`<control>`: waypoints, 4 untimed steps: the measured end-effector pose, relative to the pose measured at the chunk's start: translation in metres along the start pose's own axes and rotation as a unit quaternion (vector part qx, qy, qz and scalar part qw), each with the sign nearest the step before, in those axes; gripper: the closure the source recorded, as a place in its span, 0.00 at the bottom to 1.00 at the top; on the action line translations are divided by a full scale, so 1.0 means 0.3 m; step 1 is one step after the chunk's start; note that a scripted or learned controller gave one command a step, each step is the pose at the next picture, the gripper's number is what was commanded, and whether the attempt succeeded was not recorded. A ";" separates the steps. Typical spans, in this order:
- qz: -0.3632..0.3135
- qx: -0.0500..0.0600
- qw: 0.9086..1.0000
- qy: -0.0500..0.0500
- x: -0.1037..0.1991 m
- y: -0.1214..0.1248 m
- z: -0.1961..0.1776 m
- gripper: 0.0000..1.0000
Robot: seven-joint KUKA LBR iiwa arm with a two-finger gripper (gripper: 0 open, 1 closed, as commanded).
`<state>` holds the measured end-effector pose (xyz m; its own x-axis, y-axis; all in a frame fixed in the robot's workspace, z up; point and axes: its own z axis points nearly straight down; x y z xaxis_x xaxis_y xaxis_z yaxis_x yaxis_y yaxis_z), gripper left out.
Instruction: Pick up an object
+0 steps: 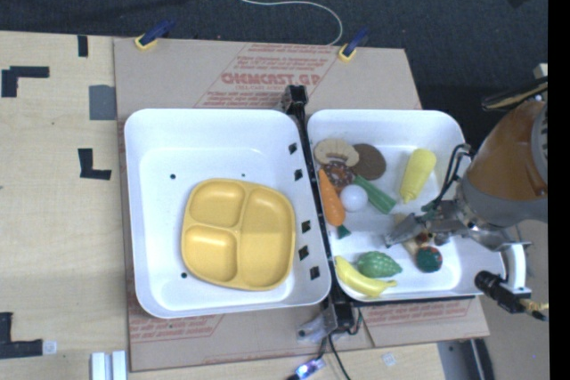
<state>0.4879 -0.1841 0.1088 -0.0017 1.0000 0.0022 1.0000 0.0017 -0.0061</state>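
The tool is seen low in the right bin, beside a green ball; whether its fingers are apart cannot be told.

Even, diffuse overhead light, soft faint shadows, mild overall blur, slightly washed-out white bins

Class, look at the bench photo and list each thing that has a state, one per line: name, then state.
Yellow divided plate: lying flat in the left bin, compartments bare.
Corn cob: lying in the right bin.
Carrot: lying by the divider.
Banana: lying at the near wall.
End effector: low over the right bin.
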 end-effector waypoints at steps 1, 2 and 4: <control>0.000 -0.002 1.000 -0.002 0.002 0.000 0.085 0.00; 0.000 -0.003 1.000 -0.002 0.001 0.001 0.046 1.00; 0.000 -0.005 1.000 -0.002 0.003 0.004 -0.299 1.00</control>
<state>0.4896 -0.1834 0.1985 -0.0017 1.0000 -0.0016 1.0000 0.0017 0.0036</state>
